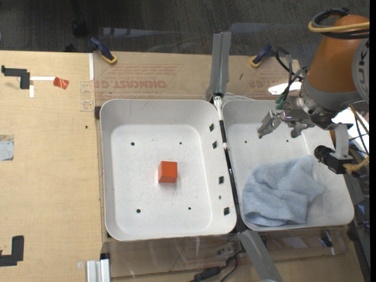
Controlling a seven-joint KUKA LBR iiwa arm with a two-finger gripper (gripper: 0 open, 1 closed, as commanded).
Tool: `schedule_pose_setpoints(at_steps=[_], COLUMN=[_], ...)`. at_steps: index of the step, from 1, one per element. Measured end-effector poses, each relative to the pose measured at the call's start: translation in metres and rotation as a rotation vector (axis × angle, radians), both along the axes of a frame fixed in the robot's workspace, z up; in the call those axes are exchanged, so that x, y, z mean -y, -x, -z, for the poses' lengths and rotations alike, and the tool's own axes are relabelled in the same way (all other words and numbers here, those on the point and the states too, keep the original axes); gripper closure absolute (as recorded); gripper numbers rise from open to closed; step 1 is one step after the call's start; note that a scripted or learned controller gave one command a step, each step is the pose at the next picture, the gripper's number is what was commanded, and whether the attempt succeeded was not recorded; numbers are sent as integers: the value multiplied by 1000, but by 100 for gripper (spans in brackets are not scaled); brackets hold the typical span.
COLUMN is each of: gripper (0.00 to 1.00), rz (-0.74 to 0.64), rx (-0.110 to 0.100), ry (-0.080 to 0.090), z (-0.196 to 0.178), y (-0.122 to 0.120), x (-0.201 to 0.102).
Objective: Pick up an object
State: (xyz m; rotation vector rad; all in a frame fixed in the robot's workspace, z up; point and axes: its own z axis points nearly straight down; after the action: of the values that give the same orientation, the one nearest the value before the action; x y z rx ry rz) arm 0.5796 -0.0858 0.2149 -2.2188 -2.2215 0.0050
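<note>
Lying in 2 bins [117, 157]: 1 orange block [168, 172], 1 blue cloth [282, 192].

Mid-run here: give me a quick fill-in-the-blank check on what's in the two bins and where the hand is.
1. The block in the left bin is coloured ____.
2. The cloth lies in the ____ bin.
3. The hand is above the right bin, on the side of the cloth that is ____ from the camera.
4. The number of things in the left bin is ____.

Missing words: orange; right; farther; one
</note>
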Motion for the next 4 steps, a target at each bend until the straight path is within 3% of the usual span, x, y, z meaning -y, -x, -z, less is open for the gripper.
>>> schedule_pose_setpoints(at_steps=[1, 2, 3, 4], gripper=[0, 0, 0, 100], rz=[96, 87, 150, 153], rx=[-1, 0, -1, -3], ry=[0, 0, 1, 1], z=[19, 4, 25, 16], y=[-13, 20, 79, 78], x=[-28, -91, -70, -69])
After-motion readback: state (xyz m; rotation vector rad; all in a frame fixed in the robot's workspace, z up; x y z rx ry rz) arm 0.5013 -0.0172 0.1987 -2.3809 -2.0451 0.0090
